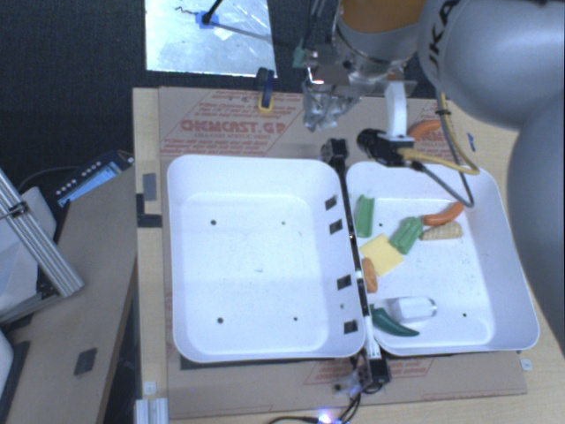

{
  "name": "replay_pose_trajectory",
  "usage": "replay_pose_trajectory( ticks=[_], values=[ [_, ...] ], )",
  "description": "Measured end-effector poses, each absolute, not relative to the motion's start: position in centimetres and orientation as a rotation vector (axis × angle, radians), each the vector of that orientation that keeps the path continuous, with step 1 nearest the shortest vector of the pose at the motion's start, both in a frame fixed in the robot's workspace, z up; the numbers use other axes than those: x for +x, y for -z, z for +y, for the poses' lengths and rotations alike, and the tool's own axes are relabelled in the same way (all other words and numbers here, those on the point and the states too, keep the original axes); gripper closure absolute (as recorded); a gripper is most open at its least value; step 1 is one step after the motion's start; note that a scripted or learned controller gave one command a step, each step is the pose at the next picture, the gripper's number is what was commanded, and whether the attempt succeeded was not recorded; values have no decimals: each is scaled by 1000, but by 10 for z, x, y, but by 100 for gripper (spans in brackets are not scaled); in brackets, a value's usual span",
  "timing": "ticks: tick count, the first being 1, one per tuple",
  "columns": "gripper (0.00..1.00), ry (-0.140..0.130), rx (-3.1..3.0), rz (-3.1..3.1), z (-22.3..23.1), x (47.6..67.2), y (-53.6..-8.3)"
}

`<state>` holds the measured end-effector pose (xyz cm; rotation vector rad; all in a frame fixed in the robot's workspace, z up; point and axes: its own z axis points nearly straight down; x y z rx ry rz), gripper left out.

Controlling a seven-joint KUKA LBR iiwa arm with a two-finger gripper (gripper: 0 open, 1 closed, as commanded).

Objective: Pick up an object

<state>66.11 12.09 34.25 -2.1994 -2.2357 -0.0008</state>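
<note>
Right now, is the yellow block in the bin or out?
In. The yellow block lies flat inside the right bin, among green and orange pieces.

— Bins?
— Left bin (190,263) and right bin (494,272) side by side on the bench (221,117), touching.
— Contents?
— All in the right bin: wedge (381,254) beside pepper (407,233); carrot (441,215) to their right; cup (412,308) nearer.

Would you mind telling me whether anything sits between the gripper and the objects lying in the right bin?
Nothing visible blocks the way. The gripper hangs above the bench behind the bins, near the top of the divider, and the right bin is open from above. The yellow block, green pieces and the other items lie uncovered on its floor.
</note>
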Motion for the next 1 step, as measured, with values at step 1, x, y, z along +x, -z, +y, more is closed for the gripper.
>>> replay_pose_trajectory(
  ticks=[1],
  values=[
    [100, 15, -2205, -2239, 243, 662, -381]
  ],
)
